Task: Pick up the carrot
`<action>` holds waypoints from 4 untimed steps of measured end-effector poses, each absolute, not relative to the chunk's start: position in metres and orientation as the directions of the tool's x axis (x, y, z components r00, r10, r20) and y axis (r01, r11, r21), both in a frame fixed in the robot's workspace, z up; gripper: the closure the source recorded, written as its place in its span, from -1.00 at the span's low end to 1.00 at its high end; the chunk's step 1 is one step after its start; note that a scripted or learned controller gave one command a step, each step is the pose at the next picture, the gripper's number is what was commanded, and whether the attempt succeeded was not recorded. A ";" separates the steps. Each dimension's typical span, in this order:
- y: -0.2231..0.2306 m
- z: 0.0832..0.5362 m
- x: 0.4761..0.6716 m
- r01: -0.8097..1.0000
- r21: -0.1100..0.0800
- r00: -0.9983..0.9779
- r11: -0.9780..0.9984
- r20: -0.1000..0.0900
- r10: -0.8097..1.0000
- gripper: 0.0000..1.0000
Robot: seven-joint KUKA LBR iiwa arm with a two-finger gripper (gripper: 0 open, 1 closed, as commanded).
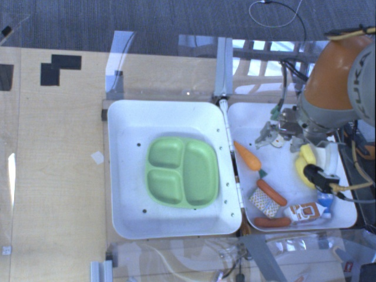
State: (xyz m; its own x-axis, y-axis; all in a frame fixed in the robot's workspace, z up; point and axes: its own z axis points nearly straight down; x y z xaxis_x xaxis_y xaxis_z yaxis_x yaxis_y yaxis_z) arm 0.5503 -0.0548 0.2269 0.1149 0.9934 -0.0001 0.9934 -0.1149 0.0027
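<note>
Orange carrot [247, 157], tapered, possibly green-tipped, lies slantwise in right bin [351, 219].

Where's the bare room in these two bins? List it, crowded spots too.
Free: the left bin floor ringing the green plate, and the right bin's upper left corner. Crowded: its lower half, with the carrot, sausages, banana and carton.
</note>
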 end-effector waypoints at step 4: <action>-0.057 0.185 0.586 0.997 0.002 0.071 -0.071 0.000 0.997 1.00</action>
